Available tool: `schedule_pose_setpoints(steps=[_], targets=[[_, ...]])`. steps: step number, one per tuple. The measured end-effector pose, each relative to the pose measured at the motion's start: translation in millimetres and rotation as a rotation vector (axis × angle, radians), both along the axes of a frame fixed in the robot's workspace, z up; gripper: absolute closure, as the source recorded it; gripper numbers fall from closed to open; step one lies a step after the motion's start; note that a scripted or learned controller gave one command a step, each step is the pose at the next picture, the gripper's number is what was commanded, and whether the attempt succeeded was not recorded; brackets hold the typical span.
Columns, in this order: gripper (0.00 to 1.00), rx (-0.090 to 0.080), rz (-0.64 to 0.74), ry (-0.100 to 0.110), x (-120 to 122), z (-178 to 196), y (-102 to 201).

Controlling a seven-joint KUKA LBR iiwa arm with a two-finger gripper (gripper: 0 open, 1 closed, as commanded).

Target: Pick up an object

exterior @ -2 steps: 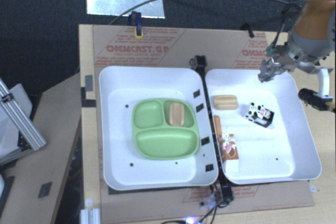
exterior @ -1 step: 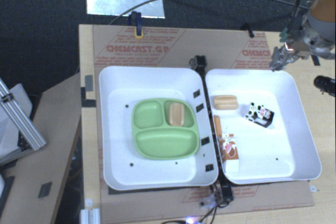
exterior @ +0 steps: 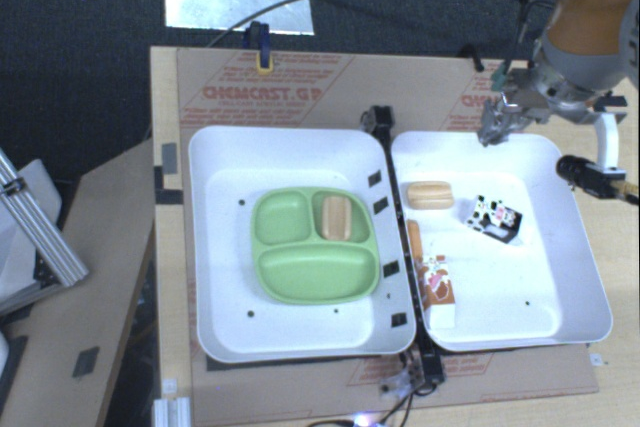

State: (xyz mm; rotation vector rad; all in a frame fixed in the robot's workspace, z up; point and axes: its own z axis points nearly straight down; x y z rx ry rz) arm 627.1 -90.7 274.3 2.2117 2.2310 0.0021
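Objects for picking lie in the right white bin [exterior: 575, 245]: a tan bread-roll-shaped toy [exterior: 429, 194] near the bin's upper left, a small black-and-white patterned block [exterior: 496, 217] just right of it, a thin orange stick-shaped piece [exterior: 413, 238] along the left wall, and a brown-and-white printed packet [exterior: 437, 289] below that, near the divider. All four rest on the bin floor, apart from one another.

Left white bin [exterior: 215, 215] holds a green three-compartment plastic plate [exterior: 312, 267]; a second tan roll-shaped toy [exterior: 335, 216] sits in its upper right compartment.

Claw [exterior: 493, 130] hangs over the far rim of the right bin, above and to the right of the bread roll, well clear of every object. Nothing is seen between its tips; whether it is parted or closed cannot be told at this angle and blur.

Step in hand, by judgement: the approach, with no object yet engaged. Next move calls for travel toward the near side and down onto a target; the patterned block looks closest. The descent should centre on it, clear of the bin wall. Both bins sit on a cardboard-covered surface [exterior: 300, 85].
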Motion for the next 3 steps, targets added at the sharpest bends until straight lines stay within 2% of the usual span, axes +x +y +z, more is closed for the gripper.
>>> schedule_pose_setpoints(steps=[1,2,3], targets=[[1.00,0.000,0.000,0.001,-8.0,-6.2,53.6],[1.00,0.000,0.000,0.000,-0.9,-22.2,100.6],[1.00,0.000,0.001,-0.002,10.1,-21.9,157.0]])
